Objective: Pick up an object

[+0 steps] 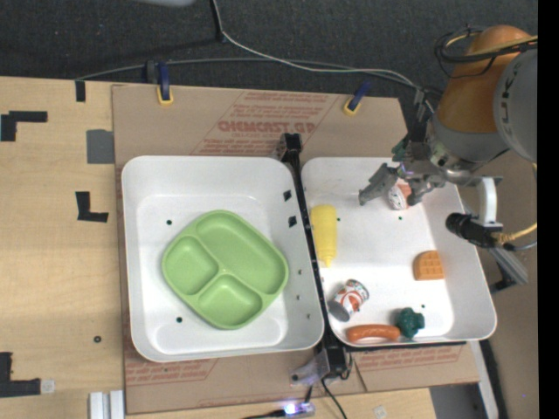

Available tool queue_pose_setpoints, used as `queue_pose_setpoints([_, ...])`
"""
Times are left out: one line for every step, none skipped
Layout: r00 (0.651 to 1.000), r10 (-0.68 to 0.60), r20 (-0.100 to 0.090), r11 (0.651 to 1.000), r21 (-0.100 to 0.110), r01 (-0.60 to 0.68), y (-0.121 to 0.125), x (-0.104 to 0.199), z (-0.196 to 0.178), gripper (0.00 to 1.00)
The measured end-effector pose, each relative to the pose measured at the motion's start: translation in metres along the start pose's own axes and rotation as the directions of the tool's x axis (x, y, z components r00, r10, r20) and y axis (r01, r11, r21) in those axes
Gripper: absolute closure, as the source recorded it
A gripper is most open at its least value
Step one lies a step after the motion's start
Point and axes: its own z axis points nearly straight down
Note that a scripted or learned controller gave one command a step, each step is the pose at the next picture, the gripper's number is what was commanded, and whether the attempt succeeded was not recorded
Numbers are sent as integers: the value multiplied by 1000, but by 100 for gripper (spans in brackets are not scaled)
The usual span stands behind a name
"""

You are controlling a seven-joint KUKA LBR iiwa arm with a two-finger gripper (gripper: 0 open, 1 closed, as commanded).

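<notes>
Bench (52, 234): wood top with a cardboard sheet under two shallow white bins side by side; left bin (140, 182) carries a green divided plate (225, 269), lying flat near its middle; right bin (454, 321) carries the loose objects.

Arm (476, 94): grey with orange band, reaching in from the right, wrist lowered over the far corner of the right bin.

Objects in right bin, larger first: yellow corn cob (324, 232) along the left wall; orange waffle piece (427, 265) near the right wall; red-and-white can (349, 298) on its side; red sausage (372, 332) at the near wall, with a green broccoli piece (410, 322) just beside its right end.

Pincer (395, 187): fingers spread, one dark finger (376, 186) angled out to the left; a small white-and-red item (400, 195) sits right at the fingers; cannot tell whether it lies between them or just under; nothing is visibly clamped.

Step, as judged: approach finished, grasp not yet made; target is probably that small item.

Next move calls for: centre the fingers either side of the item; close; lift straight up; check it comes away from the bin floor.
</notes>
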Motion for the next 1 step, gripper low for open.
queue_pose_setpoints([1000,-3,2,1000,-13,3,3,0,-8,0])
